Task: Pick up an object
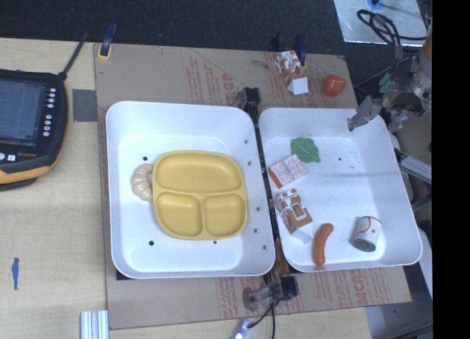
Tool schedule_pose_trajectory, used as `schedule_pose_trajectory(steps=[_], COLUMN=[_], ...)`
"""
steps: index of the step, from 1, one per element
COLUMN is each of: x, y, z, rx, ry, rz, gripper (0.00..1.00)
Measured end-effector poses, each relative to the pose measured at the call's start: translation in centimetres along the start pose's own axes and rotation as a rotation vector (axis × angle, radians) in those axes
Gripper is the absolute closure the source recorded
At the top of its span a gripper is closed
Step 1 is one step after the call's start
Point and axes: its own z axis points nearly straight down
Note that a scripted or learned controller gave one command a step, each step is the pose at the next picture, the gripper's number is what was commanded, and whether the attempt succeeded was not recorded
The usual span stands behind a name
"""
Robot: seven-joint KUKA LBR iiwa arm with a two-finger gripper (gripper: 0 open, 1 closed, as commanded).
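Note:
The right bin (382, 183) holds a green leafy piece (305, 149), a red and white packet (288, 171), a brown and white carton (294, 211), an orange sausage (322, 244) and a small can (365, 232) lying on its side. My gripper (378, 108) hangs over that bin's far right corner, above the rim. It is apart from all these items, and the green piece is the closest, to its left. Nothing shows in its grasp.
The left bin (125, 139) carries a yellow divided plate (200, 193) with a beige pastry (141, 181) at its left side. Behind the bins on the cardboard lie a small carton (291, 71) and a red tomato (334, 84). A control tablet (26, 125) rests at far left.

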Motion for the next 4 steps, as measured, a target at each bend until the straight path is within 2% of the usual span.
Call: schedule_pose_trajectory(steps=[1, 2, 3, 4], x=[-2.9, -0.2, 7.6, 5.4], y=[-5.2, -14.0, -5.2, 1.6], z=[14.2, 16.5, 16.1, 16.2], rx=[0.005, 0.002, 0.0, -0.002], ry=[0.001, 0.002, 0.001, 0.001], rz=[0.0, -0.001, -0.004, -0.001], gripper=[0.0, 0.0, 0.0, 0.0])
